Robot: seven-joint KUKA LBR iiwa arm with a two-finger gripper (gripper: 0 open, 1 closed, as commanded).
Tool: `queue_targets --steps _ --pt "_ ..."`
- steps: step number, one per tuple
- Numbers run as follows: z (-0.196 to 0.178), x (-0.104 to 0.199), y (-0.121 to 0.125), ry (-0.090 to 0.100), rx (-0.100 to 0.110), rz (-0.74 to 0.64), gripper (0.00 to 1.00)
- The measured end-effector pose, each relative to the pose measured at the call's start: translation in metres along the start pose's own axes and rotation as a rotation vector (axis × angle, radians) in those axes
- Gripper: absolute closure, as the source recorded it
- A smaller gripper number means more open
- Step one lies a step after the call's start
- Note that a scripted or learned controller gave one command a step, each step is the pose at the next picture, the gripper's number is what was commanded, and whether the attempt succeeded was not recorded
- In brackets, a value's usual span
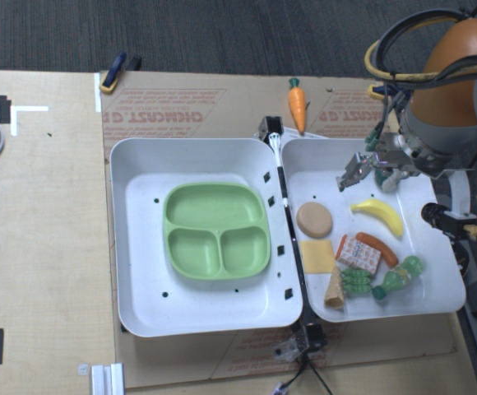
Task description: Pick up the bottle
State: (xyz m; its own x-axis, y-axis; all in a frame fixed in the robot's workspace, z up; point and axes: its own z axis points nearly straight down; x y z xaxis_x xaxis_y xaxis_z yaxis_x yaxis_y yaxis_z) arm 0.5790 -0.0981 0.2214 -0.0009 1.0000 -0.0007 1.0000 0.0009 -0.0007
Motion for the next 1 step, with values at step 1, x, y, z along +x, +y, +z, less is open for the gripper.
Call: queue_targets --steps 1 --pt "-0.0095 -0.0004 0.0004 -0.001 0.0 0.001 1.0"
